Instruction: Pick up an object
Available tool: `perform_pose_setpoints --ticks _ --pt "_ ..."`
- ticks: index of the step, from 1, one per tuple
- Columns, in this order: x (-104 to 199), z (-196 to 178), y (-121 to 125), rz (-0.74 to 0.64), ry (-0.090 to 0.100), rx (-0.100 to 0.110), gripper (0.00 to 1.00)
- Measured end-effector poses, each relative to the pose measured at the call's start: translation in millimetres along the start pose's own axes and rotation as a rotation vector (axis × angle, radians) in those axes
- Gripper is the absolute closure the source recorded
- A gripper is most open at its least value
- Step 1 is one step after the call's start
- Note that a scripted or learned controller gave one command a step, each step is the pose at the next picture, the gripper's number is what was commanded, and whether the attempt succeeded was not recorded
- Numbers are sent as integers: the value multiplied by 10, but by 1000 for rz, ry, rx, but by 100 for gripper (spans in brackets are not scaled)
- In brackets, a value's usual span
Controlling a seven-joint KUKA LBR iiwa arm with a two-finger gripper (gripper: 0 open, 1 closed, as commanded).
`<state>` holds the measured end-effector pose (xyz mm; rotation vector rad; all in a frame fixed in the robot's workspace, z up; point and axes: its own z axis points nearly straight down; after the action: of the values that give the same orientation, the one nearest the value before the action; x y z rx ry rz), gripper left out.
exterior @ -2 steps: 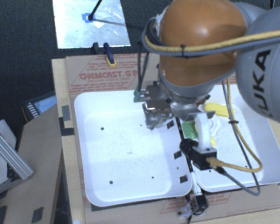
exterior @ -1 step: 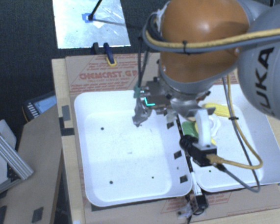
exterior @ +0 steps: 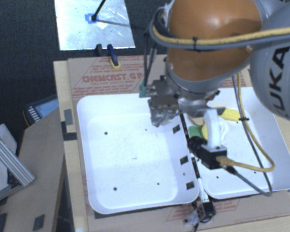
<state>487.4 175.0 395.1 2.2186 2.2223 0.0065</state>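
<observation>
With the gripper [exterior: 161,111] over the left bin's [exterior: 119,161] far right edge, open or closed I cannot tell, I'd carry it across to the right bin [exterior: 280,169] and descend squarely on the green object [exterior: 195,132] beside the yellow object [exterior: 230,114].

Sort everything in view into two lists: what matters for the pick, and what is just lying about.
For the job:
- gripper, over the edge where the bins meet
- yellow object and green object, partly hidden by the arm
- right bin holding them

Lying about:
- left bin
- cardboard sheet under the bins
- clamp
- shiny sheet
</observation>
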Motion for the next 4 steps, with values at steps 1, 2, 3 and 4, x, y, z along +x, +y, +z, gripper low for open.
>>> perform_pose_setpoints --ticks 1,2,3,4 --pt "2 -109 6 -1 1 -2 100" --pt "3 -218 13 -3 2 -4 100" --pt "-448 345 -10 5 -4 7 100" --pt "-198 -1189 1 -4 6 -16 100"
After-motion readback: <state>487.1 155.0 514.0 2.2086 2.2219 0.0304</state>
